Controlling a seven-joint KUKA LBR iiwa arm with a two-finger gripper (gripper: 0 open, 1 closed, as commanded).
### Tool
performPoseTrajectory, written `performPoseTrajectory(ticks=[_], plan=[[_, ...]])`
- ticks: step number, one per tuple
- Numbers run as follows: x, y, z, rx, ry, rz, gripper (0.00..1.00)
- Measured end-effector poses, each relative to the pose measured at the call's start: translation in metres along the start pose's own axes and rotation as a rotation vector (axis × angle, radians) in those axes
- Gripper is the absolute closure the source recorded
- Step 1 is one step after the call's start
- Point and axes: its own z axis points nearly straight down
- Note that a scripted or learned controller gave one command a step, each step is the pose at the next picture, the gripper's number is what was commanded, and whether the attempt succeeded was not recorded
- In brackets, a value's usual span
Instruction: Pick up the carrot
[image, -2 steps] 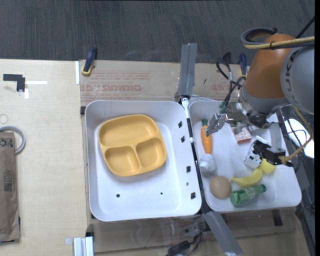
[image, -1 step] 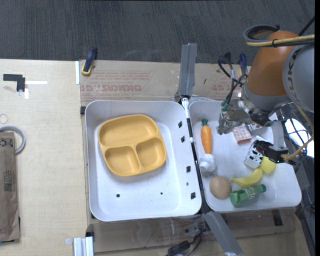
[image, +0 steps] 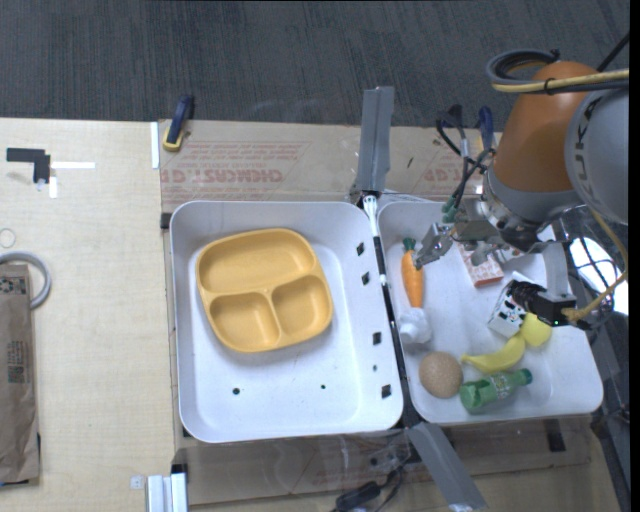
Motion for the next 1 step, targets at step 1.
performPoseTrajectory(ticks=[1], plan=[[0.0091, 0.0102, 0.0078, -0.003, 0.000, -0.111, 0.00]])
